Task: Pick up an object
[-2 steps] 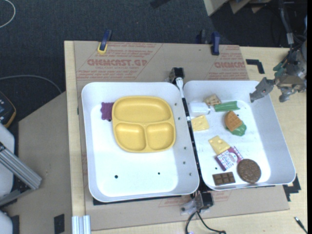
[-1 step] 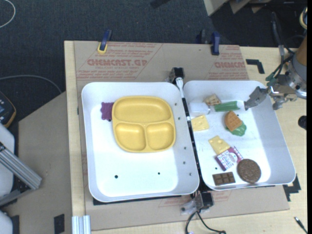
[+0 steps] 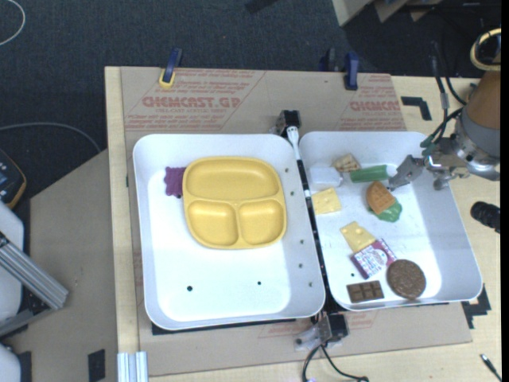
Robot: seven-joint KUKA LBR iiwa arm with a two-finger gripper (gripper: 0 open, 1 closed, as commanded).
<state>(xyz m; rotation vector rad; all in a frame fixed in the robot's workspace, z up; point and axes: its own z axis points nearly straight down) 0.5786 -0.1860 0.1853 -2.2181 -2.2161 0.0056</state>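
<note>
On the bench, the left bin [image 3: 151,213] carries a yellow divided tray [image 3: 235,201] near its far edge, with a purple piece [image 3: 173,180] touching the tray's left side. The right bin [image 3: 453,237] holds the small food items, spread apart so each can be taken alone. The gripper [image 3: 420,172] hovers at this bin's far right corner, fingers spread, nothing between them. Just beside its left finger lies the orange and green item [image 3: 383,200], probably the target. A brown cookie [image 3: 406,278] sits near the front edge.
</note>
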